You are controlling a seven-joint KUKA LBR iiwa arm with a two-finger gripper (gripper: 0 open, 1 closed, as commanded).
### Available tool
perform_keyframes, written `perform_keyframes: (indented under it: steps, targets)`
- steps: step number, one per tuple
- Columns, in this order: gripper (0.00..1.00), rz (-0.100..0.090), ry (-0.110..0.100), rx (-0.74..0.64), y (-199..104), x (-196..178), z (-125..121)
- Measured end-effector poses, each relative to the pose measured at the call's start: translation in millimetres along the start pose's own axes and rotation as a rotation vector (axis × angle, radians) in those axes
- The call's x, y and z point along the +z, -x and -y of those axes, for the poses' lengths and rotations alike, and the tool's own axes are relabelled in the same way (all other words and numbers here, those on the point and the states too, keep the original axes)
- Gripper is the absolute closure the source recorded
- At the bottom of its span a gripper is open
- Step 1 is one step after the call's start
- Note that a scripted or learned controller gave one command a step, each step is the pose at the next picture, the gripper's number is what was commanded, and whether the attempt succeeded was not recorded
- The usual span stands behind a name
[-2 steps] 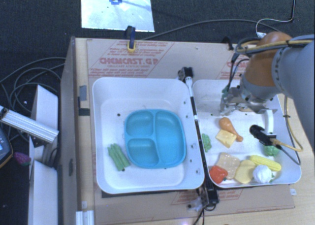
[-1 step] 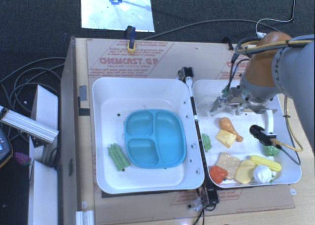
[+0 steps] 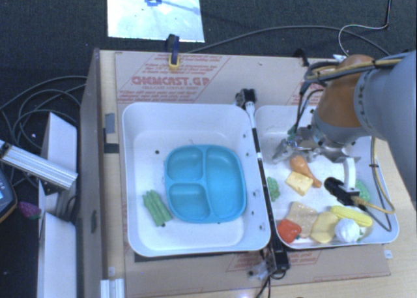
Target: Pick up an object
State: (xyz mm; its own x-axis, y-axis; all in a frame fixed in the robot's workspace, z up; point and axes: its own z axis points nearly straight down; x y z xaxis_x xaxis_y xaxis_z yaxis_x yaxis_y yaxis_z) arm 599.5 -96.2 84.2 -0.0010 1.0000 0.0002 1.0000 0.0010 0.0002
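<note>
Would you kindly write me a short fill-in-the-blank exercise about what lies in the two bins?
1. The divided tray in the left bin is ____ in colour.
2. The green beans lie to the ____ of that tray in the camera view.
3. The gripper is over the ____ bin.

Missing words: blue; left; right

two bins side by side on the bench, divided tray (image 3: 205, 183) in the left bin (image 3: 137, 127), bean pods (image 3: 156, 207) just left of it, food pieces piled in the right bin (image 3: 270, 117) under the gripper (image 3: 301, 149)
</note>
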Motion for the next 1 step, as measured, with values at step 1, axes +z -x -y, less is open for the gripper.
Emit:
perform_keyframes:
  steps: [1]
  targets:
    - [1.00,0.000,0.002,0.000,0.2,-10.8,-0.9]
